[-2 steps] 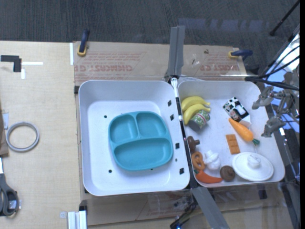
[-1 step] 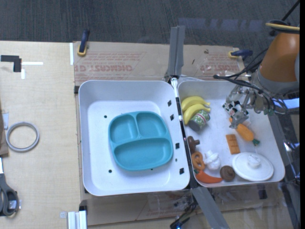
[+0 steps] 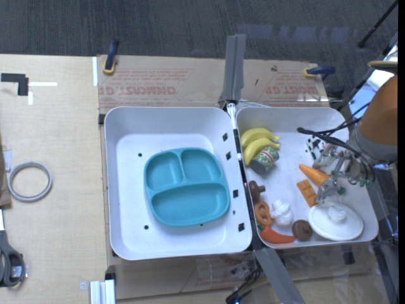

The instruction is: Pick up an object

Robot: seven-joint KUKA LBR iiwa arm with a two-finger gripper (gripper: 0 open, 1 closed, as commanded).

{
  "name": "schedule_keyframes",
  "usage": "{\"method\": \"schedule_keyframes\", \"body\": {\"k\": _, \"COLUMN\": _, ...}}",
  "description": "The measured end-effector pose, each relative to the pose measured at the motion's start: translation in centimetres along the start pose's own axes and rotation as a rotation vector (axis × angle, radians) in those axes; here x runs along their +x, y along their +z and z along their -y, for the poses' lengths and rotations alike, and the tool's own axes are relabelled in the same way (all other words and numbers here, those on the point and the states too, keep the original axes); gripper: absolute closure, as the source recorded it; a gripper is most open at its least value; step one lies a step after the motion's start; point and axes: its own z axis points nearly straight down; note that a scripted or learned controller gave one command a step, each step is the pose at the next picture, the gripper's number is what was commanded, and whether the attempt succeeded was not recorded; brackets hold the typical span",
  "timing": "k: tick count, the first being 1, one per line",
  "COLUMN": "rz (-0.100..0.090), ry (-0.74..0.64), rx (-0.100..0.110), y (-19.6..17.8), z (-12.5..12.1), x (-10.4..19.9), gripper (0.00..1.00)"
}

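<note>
Over the right bin: the tool (image 3: 327,183) hangs low among the toy food, near the bin's right wall, at the end of the grey arm (image 3: 380,128) that reaches in from the right.
Tool state: cables and metal parts blur together there, so it cannot be told how far it is open or whether anything is in its grasp.
Progress: judging from how things lie, nothing has been lifted yet; every item seen rests on the bin floor. The pick itself looks still to be done, or is just at the point of contact.
Likely target: the carrot (image 3: 312,172) lies just left of the tool, with an orange block (image 3: 306,192) just near of it and the white lid (image 3: 335,221) nearer still; which one the tool is after cannot be told.
Bins: two, the left bin (image 3: 120,189) and the right bin (image 3: 288,114), side by side on the bench (image 3: 50,125).
Left bin holds: one blue divided plate (image 3: 187,186).
Right bin count: two bananas (image 3: 258,142), one small can (image 3: 266,159), one carrot, one orange block, one white lid, one pretzel (image 3: 262,213), one white lump (image 3: 282,212), one red pepper (image 3: 276,235), one brown round piece (image 3: 302,230).
Bench, left side: one tape ring (image 3: 29,181).
</note>
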Motion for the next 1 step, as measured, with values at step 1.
{"method": "schedule_keyframes", "body": {"k": 1, "rz": 0.001, "ry": -0.056, "rx": -0.002, "y": 0.00, "z": -6.71, "x": -0.19, "gripper": 0.00}}
